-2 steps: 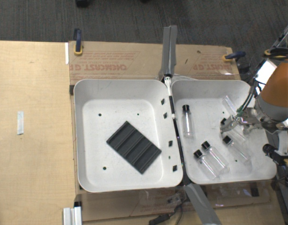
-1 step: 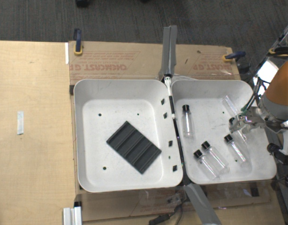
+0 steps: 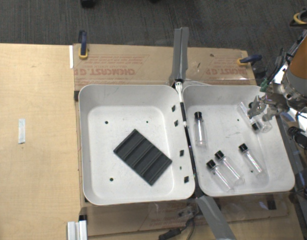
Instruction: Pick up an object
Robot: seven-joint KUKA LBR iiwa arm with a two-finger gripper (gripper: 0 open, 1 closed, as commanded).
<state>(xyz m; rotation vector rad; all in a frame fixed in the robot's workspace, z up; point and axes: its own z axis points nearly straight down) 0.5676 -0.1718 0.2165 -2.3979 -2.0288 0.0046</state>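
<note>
Several clear vials with black caps lie in the right bin (image 3: 213, 186). One vial (image 3: 199, 130) lies near the bin's left wall. Two vials (image 3: 228, 168) (image 3: 218, 175) lie side by side near the front, and another vial (image 3: 251, 159) is to their right. My gripper (image 3: 257, 110) hangs low over the bin's right side, just above a further vial (image 3: 259, 126) by the right wall. Nothing is visibly held. A dark ribbed block (image 3: 142, 156) lies flat in the left bin (image 3: 93, 184).
The grey arm with its orange band (image 3: 296, 64) comes in over the right bin's right rim. A grey divider post (image 3: 181, 54) stands behind the gap between the bins. Blue clamps (image 3: 82, 43) (image 3: 249, 60) hold the cardboard at the back.
</note>
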